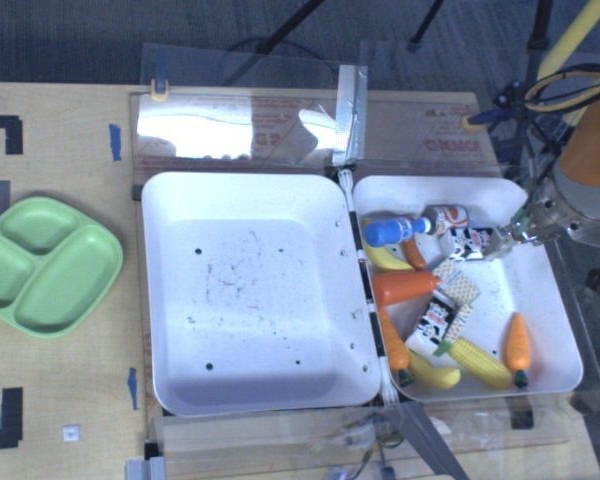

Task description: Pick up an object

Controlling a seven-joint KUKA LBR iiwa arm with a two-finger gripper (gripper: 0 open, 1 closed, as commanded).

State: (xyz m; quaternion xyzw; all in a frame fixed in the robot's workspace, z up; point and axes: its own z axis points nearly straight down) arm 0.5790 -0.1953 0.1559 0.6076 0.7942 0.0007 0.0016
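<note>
Orange plastic carrot (408,286) looks light, stiff, slippery; take it mid-body; the gripper (518,230) hovers at right bin (565,320)

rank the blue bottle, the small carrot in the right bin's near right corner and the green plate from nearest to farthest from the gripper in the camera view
From the gripper, at the right bin's far right:
1. Blue bottle, far left of that bin.
2. Small carrot, near right corner; close to the bottle's distance.
3. Green plate, on the bench far left.

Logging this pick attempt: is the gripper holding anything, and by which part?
Cannot be told. The gripper sits at the right bin's upper right edge, near the can, but nothing shows between its fingers.
</note>
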